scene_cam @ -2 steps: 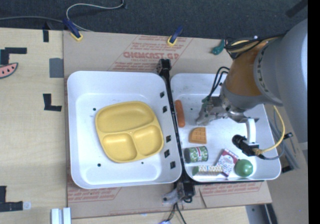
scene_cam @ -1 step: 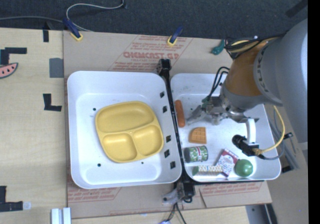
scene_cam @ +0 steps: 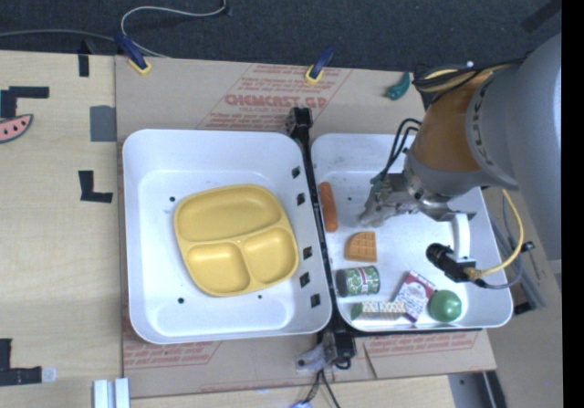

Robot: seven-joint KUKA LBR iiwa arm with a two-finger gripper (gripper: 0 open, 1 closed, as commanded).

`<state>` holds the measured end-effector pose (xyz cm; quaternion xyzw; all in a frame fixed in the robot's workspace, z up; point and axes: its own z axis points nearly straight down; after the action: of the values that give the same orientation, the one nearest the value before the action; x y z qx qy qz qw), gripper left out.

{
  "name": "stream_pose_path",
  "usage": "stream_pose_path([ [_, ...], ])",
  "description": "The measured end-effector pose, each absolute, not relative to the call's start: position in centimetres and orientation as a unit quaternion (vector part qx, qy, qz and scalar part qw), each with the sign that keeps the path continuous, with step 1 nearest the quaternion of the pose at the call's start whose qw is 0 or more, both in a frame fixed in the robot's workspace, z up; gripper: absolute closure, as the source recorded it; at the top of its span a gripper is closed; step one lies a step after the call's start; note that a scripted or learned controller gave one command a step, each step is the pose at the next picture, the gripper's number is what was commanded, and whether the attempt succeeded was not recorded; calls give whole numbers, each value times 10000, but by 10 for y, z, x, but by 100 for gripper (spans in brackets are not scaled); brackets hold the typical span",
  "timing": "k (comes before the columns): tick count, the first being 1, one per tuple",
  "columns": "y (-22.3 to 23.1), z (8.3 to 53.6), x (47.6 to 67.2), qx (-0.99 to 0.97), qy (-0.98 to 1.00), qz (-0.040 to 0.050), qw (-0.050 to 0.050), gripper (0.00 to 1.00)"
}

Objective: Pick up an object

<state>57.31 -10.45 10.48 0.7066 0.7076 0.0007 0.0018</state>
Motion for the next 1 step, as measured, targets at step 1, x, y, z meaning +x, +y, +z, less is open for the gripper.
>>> stream_pose_path([
  [1,-104,105,573,7066,7077,6,16,0],
])
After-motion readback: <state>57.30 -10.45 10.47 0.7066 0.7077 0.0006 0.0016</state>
